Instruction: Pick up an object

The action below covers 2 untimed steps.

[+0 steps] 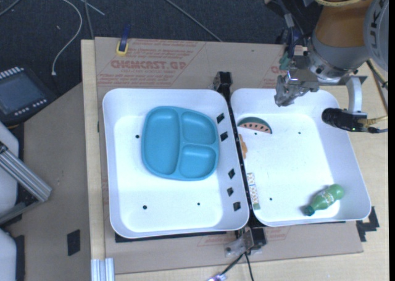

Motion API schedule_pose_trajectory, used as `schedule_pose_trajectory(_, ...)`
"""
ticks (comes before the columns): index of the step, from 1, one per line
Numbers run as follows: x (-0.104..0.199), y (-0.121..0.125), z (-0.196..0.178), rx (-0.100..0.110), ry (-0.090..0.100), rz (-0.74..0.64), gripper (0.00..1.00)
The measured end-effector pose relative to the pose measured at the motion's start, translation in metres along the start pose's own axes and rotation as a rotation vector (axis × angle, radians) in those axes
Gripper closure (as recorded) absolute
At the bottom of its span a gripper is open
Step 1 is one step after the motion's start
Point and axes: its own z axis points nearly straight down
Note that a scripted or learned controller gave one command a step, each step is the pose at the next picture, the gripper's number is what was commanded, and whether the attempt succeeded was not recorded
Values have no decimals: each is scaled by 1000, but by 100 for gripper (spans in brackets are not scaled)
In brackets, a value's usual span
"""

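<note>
My gripper (287, 96) hangs over the back edge of the right bin (308, 156), raised above it. A watermelon slice toy (255, 126) lies in that bin near its back left, below and left of the gripper. A green bottle (323, 200) lies on its side at the bin's front right corner. Nothing shows between the gripper's tips.
A blue divided plate (180, 142) lies in the left bin (129, 199). A small tan item (244, 147) and a striped strip (252, 189) sit along the right bin's left wall. A black part (340, 118) on the arm overhangs the bin's right side.
</note>
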Motion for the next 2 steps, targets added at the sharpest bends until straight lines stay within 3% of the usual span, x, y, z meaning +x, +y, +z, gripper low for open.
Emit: schedule_pose_trajectory(2, 110, -28, 1, 2, 0, 0, 100)
